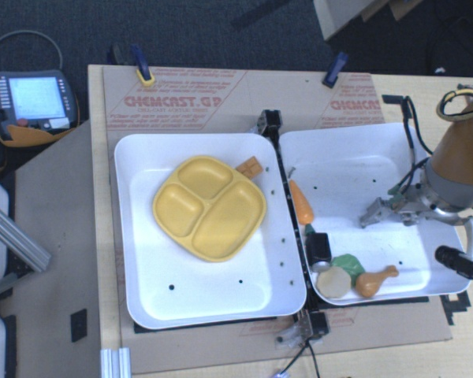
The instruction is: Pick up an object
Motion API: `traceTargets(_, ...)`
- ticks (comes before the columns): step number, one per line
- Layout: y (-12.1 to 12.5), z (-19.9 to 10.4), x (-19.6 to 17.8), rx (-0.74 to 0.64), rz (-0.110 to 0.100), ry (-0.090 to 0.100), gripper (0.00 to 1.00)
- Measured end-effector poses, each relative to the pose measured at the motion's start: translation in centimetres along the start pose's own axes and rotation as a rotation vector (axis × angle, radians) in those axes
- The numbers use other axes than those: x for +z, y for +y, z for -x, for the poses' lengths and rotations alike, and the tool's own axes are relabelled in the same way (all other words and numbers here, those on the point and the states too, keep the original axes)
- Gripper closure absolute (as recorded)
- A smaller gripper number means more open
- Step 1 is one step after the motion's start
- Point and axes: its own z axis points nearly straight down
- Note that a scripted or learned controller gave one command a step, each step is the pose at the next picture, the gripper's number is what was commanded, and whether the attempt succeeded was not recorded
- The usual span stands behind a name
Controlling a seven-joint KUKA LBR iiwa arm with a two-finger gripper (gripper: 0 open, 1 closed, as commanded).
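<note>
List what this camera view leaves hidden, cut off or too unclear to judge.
- Gripper: too small and slanted to judge its finger state.
- Wooden block: partly covered by the yellow divided plate, so its full shape is hidden.
- Arm: cut off by the right edge of the camera view.
- Black object beside the carrot: too small to identify.
- Green item: partly hidden behind the white round piece.
</note>
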Motion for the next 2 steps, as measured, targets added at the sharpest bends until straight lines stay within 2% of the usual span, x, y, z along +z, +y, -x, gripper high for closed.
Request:
traceTargets(1, 0.4, 0.0, -1.6, -0.002, 0.013, -0.004, 1.00)
traceTargets(2, 0.7, 0.0, -5.9, -0.003, 0.007, -0.001, 1.00)
